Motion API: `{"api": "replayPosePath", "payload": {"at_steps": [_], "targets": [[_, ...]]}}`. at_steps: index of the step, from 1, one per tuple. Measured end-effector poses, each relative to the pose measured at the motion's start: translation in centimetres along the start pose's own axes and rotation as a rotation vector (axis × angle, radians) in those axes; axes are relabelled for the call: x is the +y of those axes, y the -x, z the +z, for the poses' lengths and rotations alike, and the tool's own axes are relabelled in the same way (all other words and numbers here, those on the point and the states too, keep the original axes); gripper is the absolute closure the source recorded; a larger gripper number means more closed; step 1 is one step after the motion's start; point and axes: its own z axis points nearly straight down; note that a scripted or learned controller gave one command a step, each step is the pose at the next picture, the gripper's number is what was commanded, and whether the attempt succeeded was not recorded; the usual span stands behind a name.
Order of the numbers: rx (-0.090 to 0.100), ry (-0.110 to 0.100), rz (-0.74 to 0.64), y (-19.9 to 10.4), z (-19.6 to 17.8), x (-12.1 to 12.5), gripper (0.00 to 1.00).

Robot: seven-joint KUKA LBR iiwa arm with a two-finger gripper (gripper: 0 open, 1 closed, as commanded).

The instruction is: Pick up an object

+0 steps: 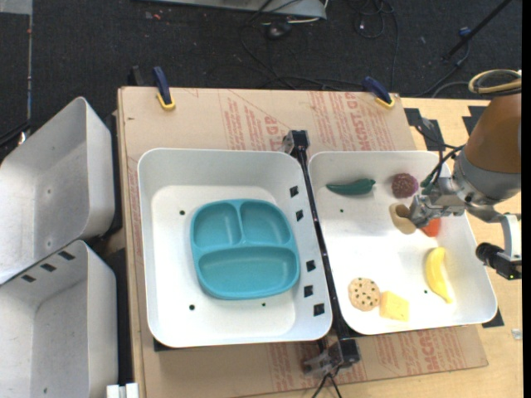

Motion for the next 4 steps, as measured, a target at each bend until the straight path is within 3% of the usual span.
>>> {"api": "replayPosePath", "payload": {"at_steps": [2, 4], "targets": [[-0.001, 0.002, -0.007, -0.4, -11.5, 0.2, 1.0], [0.004, -0.006, -0.011, -12.1, -11.2, 0.7, 1.0]]}}
